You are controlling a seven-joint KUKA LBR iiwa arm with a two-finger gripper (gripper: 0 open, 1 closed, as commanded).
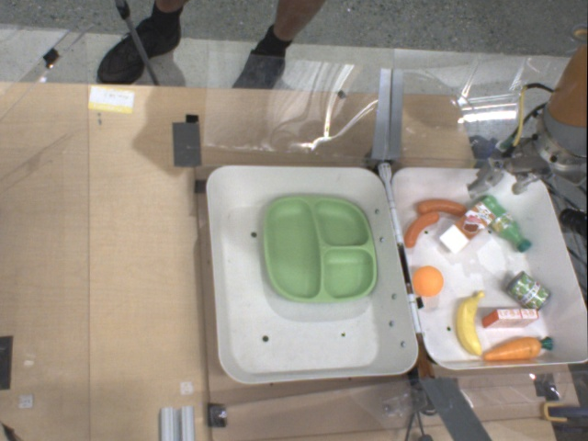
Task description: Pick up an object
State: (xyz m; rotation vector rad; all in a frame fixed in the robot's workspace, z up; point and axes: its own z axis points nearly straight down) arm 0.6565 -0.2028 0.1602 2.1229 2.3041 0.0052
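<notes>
The right bin (560,246) holds several toy foods: two sausages (439,207), a white cube (454,239), an orange ball (427,281), a banana (469,322), a carrot (513,348), a red-and-white carton (511,317), a green can (527,289) and a green bottle (503,220). My gripper (503,181) hangs at the bin's far right corner, just beyond the bottle's upper end. Its fingers are spread open with nothing between them.
A green divided plate (320,248) lies in the left bin (230,338). A metal divider (384,122) and a clear plastic sheet stand behind the bins. A person's feet are at the top of the view, beyond the bench.
</notes>
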